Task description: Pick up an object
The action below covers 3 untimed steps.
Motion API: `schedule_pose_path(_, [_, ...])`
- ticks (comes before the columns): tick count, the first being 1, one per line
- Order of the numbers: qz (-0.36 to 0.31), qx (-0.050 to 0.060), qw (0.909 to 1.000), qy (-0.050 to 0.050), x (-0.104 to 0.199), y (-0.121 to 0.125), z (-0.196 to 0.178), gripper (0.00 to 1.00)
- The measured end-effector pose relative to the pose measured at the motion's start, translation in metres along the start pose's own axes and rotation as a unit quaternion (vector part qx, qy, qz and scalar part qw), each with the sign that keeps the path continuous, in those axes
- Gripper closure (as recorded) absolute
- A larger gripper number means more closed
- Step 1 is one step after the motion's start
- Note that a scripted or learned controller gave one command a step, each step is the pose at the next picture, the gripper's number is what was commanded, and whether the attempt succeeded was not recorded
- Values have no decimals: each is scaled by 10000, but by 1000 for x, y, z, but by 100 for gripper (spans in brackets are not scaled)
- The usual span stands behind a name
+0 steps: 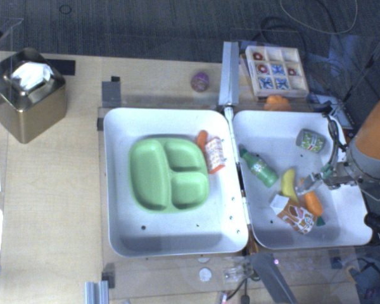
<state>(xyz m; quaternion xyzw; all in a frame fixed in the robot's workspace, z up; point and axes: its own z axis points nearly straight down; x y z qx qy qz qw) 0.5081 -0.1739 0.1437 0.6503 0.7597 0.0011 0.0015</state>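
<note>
Arm: grey, with an orange band (375, 135), reaching in from the right edge over the right bin (342, 230).
Jaws (310, 183): low in the right bin's right half, just above the carrot; whether they are open or shut cannot be told at this size, and nothing shows between them.
Carrot (313, 203): small orange piece lying right beside the jaws, touching or nearly touching the packet.
Packet (296, 216): orange and white wrapper, flat near the right bin's front, just left of the carrot.
Banana (287, 183): yellow, mid right bin, between the bottle and the jaws.
Bottle (258, 166): green, on its side, slanting in the right bin's left part near the divider.
Cup (310, 140): green and white, tipped over near the right bin's back wall, well apart from the rest.
Left bin (123, 233): holds a green three-part tray (168, 173) at its middle.
Wrapper (214, 154): red and white, beside the tray's right edge, with an orange piece (202, 137) just behind it.
Tabletop (44, 201): carries a brass-coloured box (25, 106) at far left, a purple ball (200, 81) behind the left bin, and a tic-tac-toe board (277, 70) behind the right bin.
</note>
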Motion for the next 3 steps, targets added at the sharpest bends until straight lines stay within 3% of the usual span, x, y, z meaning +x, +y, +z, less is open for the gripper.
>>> schedule_pose_path(1, [-35, -48, 10000, -20, -33, 7, 54, 0])
schedule_pose_path(2, [-46, -98, 9999, -47, -34, 11, 40, 100])
schedule_pose_path(3, [335, -25, 9994, -9, 22, 29, -60, 100])
